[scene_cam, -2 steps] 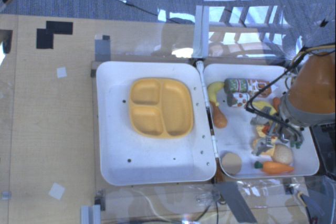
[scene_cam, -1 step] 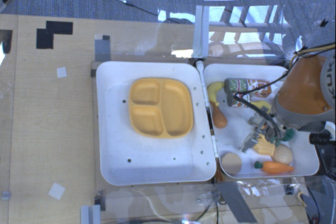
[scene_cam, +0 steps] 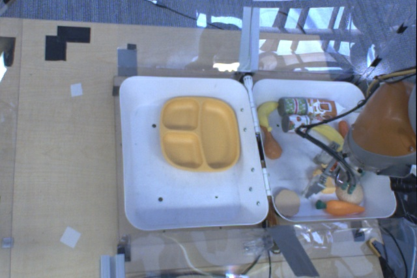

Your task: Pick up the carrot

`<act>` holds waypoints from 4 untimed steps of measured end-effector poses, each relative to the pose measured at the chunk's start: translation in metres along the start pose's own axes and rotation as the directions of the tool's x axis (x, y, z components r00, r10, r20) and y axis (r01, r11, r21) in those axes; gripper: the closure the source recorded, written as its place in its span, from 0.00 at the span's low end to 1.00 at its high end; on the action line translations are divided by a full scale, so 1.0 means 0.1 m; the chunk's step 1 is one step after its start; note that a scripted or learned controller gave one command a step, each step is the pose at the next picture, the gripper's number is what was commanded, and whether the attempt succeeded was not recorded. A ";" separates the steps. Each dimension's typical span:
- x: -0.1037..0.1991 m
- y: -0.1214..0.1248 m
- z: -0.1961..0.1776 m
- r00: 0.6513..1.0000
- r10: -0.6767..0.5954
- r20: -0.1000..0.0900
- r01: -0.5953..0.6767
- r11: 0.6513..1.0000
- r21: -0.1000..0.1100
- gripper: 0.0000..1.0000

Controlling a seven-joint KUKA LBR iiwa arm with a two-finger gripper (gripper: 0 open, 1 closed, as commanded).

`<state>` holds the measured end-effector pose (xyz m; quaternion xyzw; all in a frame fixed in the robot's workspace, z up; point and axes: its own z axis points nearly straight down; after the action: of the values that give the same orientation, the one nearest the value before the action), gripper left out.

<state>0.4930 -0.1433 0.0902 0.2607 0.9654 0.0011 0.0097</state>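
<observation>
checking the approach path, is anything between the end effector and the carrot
Nothing visible. The end effector hangs just above and left of the carrot, near the right bin's front edge.

Two bins sit side by side on the table (scene_cam: 58,159). The left bin (scene_cam: 140,205) holds a plate (scene_cam: 199,133). In the right bin (scene_cam: 381,205), a can (scene_cam: 306,107) lies at the back beside a banana (scene_cam: 268,115); the carrot (scene_cam: 343,208) lies at the front edge, right of a ball (scene_cam: 287,202).
</observation>
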 end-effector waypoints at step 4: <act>0.45 0.75 -0.97 0.963 0.268 -0.008 -0.268 0.963 0.003 1.00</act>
<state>0.4898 -0.0557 0.1871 0.3889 0.9212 0.0026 0.0052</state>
